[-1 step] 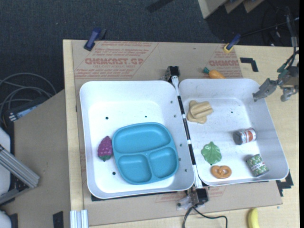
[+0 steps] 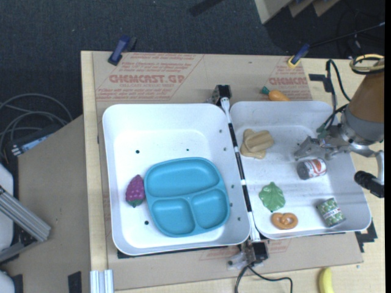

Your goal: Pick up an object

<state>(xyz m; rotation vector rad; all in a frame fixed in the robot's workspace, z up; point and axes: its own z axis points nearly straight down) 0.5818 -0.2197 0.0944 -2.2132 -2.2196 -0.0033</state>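
Left bin (image 2: 116,163): purple grape bunch (image 2: 135,190) lying just beside a blue divided plate (image 2: 183,195). Right bin (image 2: 351,215): tan bread piece (image 2: 256,143) near the divider, green leaf (image 2: 272,196) with a pretzel (image 2: 285,220) just below it, a small red-and-white can (image 2: 311,168) on its side, a green can (image 2: 330,212) towards the front corner. Gripper (image 2: 313,148) sits low, directly above the red-and-white can (finger spread: cannot tell), nothing visibly between them.

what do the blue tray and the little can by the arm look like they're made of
Blue tray: looks like moulded plastic, with a smooth, even colour, soft sheen and rounded compartments. Small can: probably metal or toy plastic, with greyish ends and a red-and-white label; too small to tell which.
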